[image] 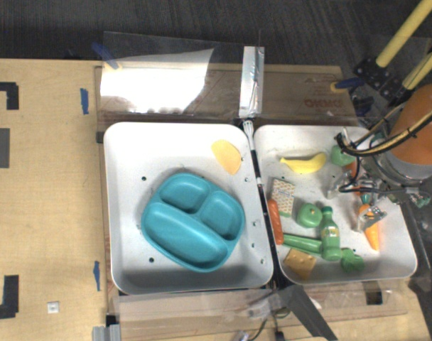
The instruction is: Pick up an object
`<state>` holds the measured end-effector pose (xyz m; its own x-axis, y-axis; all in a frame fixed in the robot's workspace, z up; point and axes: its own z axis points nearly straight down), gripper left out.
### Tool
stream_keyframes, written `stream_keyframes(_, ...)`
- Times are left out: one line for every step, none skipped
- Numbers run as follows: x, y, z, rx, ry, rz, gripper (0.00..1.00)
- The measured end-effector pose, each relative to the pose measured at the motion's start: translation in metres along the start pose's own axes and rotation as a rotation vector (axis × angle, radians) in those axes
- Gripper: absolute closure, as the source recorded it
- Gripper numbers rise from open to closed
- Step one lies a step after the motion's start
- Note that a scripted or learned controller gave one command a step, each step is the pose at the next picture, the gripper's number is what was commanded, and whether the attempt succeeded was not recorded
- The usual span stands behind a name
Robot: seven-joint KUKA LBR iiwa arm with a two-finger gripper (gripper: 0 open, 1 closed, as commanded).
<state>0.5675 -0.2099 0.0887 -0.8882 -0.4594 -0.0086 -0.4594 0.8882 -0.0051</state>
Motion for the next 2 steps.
stream_keyframes(0.062, 0.016, -0.001, 0.001, 0.001, -0.156, 0.00)
stream_keyframes(0.051, 0.034, -0.002, 0.005, 0.000, -0.371, 0.00)
